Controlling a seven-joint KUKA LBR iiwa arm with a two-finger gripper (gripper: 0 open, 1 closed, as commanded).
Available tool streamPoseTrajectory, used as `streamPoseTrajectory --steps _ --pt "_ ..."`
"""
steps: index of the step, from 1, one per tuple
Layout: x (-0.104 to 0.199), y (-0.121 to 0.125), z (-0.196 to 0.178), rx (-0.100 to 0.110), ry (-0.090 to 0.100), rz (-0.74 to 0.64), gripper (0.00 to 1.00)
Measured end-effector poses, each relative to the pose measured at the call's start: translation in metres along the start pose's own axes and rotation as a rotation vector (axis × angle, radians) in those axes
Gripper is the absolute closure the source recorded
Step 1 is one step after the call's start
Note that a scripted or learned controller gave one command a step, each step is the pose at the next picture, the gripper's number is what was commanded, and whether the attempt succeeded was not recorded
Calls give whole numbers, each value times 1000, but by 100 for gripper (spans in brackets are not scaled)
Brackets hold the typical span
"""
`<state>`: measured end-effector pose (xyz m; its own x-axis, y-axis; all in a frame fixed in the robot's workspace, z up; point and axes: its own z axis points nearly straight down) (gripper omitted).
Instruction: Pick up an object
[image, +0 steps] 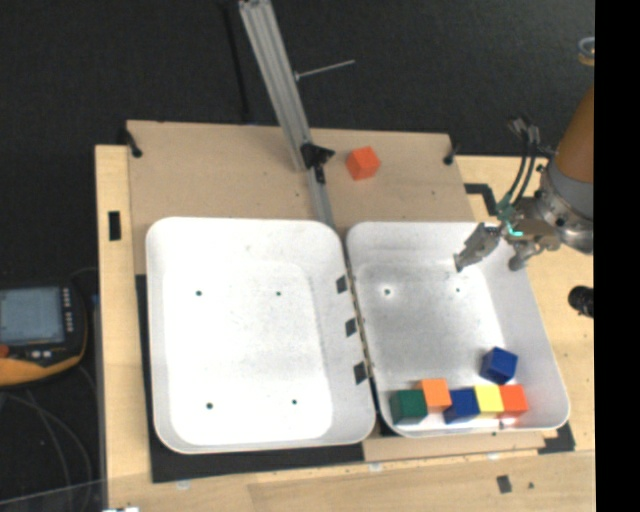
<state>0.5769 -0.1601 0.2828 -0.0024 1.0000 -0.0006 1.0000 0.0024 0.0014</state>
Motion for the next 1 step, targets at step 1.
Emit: streamPoseTrajectory --steps 1 --pt "-12 3 154 8 0 5 0"
